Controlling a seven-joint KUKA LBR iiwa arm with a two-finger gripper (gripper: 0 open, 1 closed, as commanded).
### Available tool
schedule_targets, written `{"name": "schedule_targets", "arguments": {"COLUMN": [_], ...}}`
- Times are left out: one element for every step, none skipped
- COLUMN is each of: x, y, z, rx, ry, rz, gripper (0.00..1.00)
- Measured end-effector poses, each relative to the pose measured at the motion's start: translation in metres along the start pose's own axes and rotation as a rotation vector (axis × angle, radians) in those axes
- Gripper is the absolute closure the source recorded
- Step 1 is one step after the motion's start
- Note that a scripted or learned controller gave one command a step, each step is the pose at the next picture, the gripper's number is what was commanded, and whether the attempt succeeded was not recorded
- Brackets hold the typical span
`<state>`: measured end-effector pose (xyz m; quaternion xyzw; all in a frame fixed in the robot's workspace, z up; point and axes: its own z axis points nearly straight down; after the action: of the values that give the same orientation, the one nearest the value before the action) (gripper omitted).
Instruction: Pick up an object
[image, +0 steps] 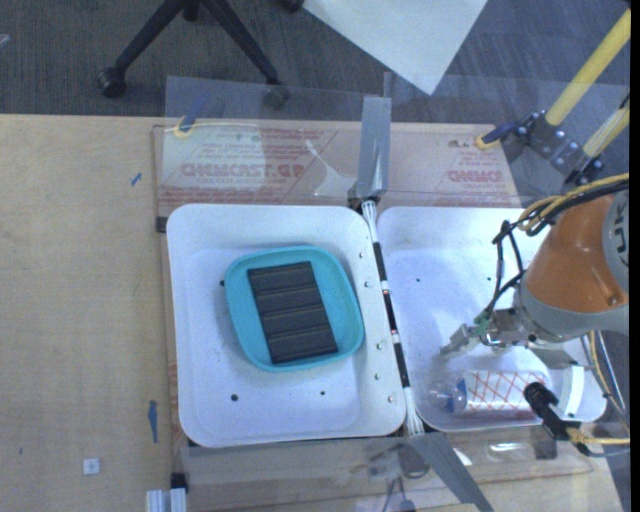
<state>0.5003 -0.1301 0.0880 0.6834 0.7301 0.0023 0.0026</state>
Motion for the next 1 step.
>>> {"name": "schedule_targets", "arguments": {"x": [-0.0217], "y": [0.0086], "z": [0.0001], "rx": [-0.002], "ry": [-0.001], "rz": [0.015], "gripper": [0.00]}}
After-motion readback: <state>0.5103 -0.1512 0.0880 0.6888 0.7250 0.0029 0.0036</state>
